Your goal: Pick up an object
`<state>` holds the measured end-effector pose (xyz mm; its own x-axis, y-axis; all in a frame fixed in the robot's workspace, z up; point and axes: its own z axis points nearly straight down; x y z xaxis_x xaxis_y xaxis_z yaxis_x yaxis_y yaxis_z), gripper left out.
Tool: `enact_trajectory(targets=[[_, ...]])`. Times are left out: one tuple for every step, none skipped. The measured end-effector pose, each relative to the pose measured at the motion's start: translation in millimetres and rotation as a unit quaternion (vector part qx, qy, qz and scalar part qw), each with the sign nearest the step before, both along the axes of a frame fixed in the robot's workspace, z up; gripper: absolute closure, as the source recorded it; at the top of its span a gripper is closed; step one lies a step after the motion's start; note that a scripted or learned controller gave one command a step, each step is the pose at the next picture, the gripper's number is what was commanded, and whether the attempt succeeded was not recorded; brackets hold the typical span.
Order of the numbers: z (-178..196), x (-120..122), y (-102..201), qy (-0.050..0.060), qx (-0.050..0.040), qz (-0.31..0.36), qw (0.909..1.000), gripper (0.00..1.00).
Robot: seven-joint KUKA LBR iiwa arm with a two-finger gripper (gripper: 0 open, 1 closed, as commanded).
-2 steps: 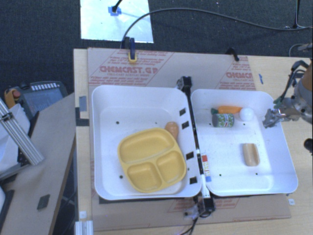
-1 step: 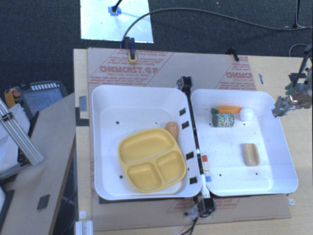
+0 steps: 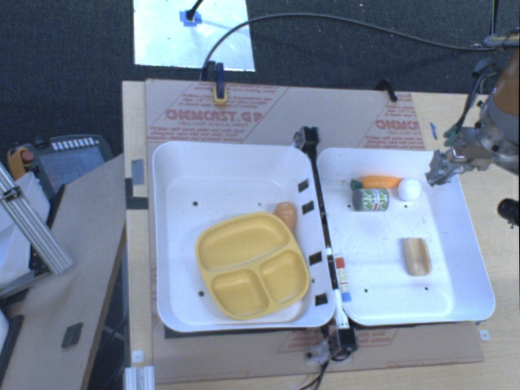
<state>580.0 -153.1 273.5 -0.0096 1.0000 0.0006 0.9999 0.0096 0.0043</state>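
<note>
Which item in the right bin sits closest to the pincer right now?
The white ball, at the orange carrot's right end, just left of the pincer. The green can and tan bread piece lie farther off.

Arm (image 3: 504, 96) cut off at right edge; hand (image 3: 443, 167) blurred, finger state unclear.

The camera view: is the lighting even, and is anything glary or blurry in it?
Camera view: light is soft and fairly even, with faint shadows inside the white bins; the pale sheet at the top looks washed out; the gripper at the right is slightly soft, its detail hard to read.
</note>
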Motion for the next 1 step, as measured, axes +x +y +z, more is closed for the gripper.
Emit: enact_trajectory(targets=[[-0.2,12.0,57.7,0.000,0.0005,0.000,1.0000,1.00]])
